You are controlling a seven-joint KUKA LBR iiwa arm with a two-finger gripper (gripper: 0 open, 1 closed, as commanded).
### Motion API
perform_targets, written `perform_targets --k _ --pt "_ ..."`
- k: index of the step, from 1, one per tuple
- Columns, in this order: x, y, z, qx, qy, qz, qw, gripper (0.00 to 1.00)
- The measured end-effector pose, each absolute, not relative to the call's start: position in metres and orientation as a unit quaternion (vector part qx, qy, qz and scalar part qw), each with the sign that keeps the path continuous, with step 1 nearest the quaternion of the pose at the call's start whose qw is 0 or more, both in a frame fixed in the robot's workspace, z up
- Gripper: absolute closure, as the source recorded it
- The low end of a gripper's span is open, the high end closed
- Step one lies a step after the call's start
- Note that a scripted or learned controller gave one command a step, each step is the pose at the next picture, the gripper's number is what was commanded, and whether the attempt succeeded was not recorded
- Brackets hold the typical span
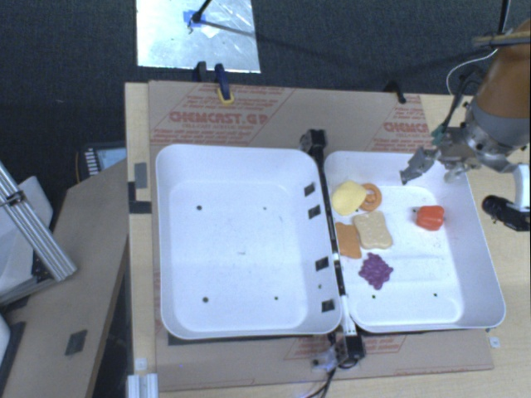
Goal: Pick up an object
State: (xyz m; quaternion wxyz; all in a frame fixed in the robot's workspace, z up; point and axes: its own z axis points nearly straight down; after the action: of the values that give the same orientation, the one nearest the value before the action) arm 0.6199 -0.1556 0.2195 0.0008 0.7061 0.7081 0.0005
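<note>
The right bin holds several toy foods. A red pepper-like piece lies toward its right side. Near the divider sit a yellow piece, an orange disc, a pale bread slice, a tan-orange slab and a purple grape bunch. My gripper hangs over the bin's back right corner, above and behind the red piece. It is open with nothing between its fingers.
The left bin stands beside the right one, with a black clip strip along the shared rim. Both rest on a cardboard sheet. A foil square lies behind the bench. Cables run near the arm at the right.
</note>
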Motion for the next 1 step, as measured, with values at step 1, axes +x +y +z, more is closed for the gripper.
perform_targets --k 1 --pt "0.6209 -0.1555 0.2310 0.705 0.709 0.0018 0.002 1.00"
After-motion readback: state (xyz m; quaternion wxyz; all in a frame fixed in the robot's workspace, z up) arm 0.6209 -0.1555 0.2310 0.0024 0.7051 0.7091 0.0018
